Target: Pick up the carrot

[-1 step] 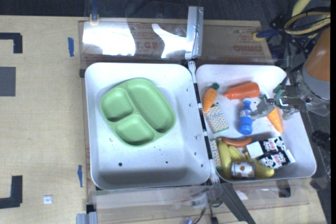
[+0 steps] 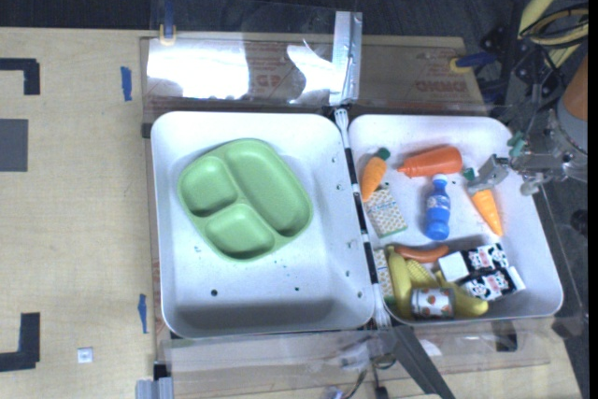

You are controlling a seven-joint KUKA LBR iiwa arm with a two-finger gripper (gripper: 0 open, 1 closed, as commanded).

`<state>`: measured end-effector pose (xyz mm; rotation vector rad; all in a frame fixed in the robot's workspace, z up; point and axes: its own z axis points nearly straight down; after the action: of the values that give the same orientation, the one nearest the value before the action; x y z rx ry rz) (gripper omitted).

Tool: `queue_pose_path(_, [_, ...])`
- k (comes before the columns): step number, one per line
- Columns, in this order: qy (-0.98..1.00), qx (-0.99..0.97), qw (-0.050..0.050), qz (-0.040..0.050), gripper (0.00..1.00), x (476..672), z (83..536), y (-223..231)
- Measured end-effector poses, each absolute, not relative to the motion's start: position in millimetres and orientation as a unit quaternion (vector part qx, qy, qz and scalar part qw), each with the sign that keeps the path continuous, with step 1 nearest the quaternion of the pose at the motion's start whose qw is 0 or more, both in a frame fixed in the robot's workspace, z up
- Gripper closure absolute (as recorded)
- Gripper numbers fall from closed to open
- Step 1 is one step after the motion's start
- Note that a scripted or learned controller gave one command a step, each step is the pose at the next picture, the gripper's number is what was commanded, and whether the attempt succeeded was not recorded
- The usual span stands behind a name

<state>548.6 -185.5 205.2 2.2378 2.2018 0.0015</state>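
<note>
Green tray point(image 2: 245, 196); 2 orange carrots point(image 2: 373, 175) point(image 2: 488, 209); blue bottle point(image 2: 437, 207); yellow bananas point(image 2: 404, 277); white bins point(image 2: 168, 229).

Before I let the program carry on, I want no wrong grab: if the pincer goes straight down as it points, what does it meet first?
Probably the carrot by the right bin's right wall; the pincer sits over its top end, though depth is unclear.

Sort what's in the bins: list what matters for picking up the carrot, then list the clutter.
For the job:
- orange toy carrot with green top
- second orange carrot
- metal two-finger gripper

Lying about:
- green divided plastic plate
- blue bottle
- yellow bananas
- black-and-white patterned box
</note>
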Motion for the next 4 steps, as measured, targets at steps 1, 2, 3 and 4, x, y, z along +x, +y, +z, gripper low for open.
queue_pose_path(1, [0.701, 0.714, 0.003, 0.0015, 1.0, 549.6, 215, -187])
queue_pose_path(2, [0.701, 0.714, 0.003, 0.0015, 0.0, 549.5, 215, -187])
queue_pose_path(3, [0.778, 0.628, -0.001, 0.0007, 0.0, 555.0, 110, -211])
queue_pose_path(4, [0.841, 0.541, -0.002, 0.0056, 0.0, 550.8, 88, -215])
